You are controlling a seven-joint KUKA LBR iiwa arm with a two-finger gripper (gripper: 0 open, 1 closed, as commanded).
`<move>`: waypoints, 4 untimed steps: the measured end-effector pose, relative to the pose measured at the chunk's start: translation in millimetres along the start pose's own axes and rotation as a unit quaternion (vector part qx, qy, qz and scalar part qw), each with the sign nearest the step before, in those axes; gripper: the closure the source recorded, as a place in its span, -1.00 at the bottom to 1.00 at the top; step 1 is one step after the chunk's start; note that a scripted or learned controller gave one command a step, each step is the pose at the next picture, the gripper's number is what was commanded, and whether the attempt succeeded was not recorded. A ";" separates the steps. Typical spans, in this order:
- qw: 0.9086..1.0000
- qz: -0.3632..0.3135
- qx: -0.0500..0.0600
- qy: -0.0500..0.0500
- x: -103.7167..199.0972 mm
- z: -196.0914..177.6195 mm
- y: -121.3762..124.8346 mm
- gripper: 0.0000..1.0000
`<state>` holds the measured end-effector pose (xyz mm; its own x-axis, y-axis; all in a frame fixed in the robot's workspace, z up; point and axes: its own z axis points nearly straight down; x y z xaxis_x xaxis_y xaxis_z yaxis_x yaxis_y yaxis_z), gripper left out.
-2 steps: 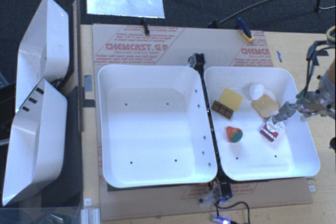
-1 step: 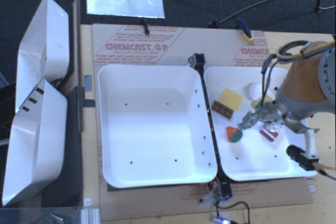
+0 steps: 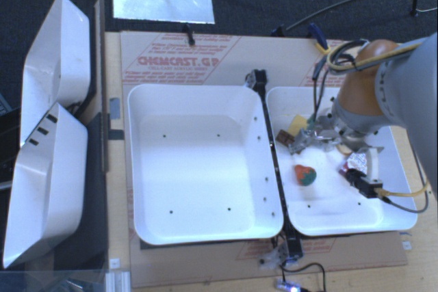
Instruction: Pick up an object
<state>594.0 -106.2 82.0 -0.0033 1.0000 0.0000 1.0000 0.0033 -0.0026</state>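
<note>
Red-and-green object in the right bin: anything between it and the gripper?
Nothing visible. The red-and-green object lies alone on bare floor of the right bin, with the gripper just above it in the view, beside a yellow piece. The wrapped item sits off to the right, clear of the path.

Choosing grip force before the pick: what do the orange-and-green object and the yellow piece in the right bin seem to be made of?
Orange-and-green object: probably soft rubber or foam, since it looks matte and rounded. Yellow piece: perhaps foam or plastic, pale with a flat, dull face; too small to be sure.
</note>
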 end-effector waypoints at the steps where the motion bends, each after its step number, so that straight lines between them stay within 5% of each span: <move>1: 1.000 0.001 -0.002 0.000 8.4 -5.2 59.5 -1.00; 2: 1.000 0.001 -0.002 0.000 7.7 -15.5 59.1 1.00; 3: 1.000 0.001 -0.002 0.000 7.9 -15.1 58.9 -1.00; 4: 1.000 0.002 -0.001 0.000 -11.1 -1.9 40.5 -1.00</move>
<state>634.5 -117.2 83.8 0.0016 1.0000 -0.0003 1.0000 -0.0016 -0.0005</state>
